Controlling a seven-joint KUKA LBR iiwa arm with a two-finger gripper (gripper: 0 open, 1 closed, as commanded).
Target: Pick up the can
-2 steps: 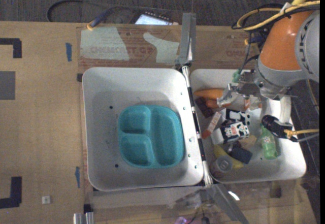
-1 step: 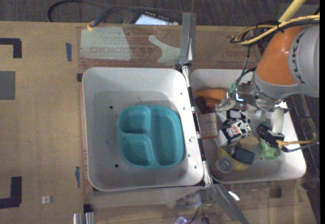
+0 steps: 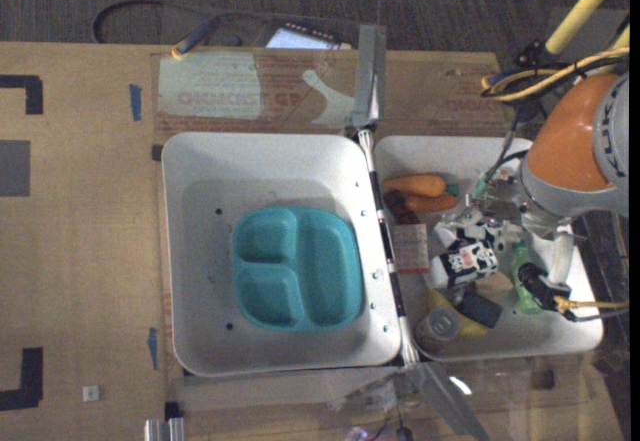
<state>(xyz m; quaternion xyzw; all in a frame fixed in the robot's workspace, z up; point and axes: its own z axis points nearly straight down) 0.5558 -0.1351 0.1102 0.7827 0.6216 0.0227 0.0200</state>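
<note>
Grey can label unreadable, right bin

The arm runs off the picture's right edge and covers the right bin's far right corner, the gripper is lost in blurred clutter, and the can lies partly under a yellow thing.

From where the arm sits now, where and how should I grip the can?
The can seems to stand upright in the right bin's near corner, round top showing. Come straight down and close across its rim. A banana crowds its right side, the bin wall its left, so set the fingers front to back.
</note>
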